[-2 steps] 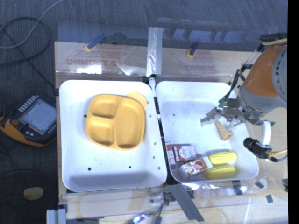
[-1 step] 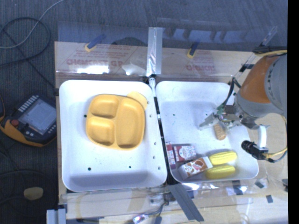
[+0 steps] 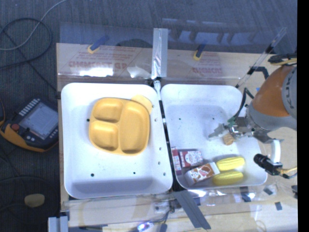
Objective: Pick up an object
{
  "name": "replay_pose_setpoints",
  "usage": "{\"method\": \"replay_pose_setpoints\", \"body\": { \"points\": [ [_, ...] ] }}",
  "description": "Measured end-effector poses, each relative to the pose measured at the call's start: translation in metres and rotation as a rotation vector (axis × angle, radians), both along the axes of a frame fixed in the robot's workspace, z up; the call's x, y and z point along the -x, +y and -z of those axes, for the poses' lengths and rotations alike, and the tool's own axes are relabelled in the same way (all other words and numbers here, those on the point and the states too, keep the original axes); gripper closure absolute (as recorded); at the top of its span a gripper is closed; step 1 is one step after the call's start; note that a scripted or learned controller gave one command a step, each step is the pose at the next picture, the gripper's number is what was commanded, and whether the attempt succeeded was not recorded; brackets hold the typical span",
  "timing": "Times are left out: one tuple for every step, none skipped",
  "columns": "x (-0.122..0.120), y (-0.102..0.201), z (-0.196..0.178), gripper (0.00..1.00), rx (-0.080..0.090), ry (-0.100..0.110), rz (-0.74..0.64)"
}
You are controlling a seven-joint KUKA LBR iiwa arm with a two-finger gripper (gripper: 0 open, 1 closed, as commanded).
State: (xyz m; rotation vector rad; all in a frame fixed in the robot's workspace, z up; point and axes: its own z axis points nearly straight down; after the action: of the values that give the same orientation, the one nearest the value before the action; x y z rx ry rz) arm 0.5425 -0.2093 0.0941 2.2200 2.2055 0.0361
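While my pincer (image 3: pixel 219 131) hangs low in the right bin (image 3: pixel 203 100), I can't tell how it stands. A small cork-like lump (image 3: pixel 227 139) lies just beside it, touching or not, I can't say. Risk, as I judge it: it closes on air or nudges that lump away. Two yellow corn-like pieces (image 3: pixel 229 170) and two red cartons (image 3: pixel 194 165) crowd the near wall, awkward to reach. Carton print is too small to read. A yellow divided tray (image 3: pixel 119 125) sits in the left bin (image 3: pixel 77 168).
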Motion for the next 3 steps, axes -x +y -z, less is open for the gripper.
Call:
{"method": "replay_pose_setpoints", "body": {
  "points": [
    [0.002,-0.003,-0.005,1.0,0.006,0.006,0.002],
    [0.053,0.002,-0.122,1.0,0.008,0.03,0.214],
    [0.059,-0.003,-0.087,1.0,0.0,0.033,0.411]
  ]
}}
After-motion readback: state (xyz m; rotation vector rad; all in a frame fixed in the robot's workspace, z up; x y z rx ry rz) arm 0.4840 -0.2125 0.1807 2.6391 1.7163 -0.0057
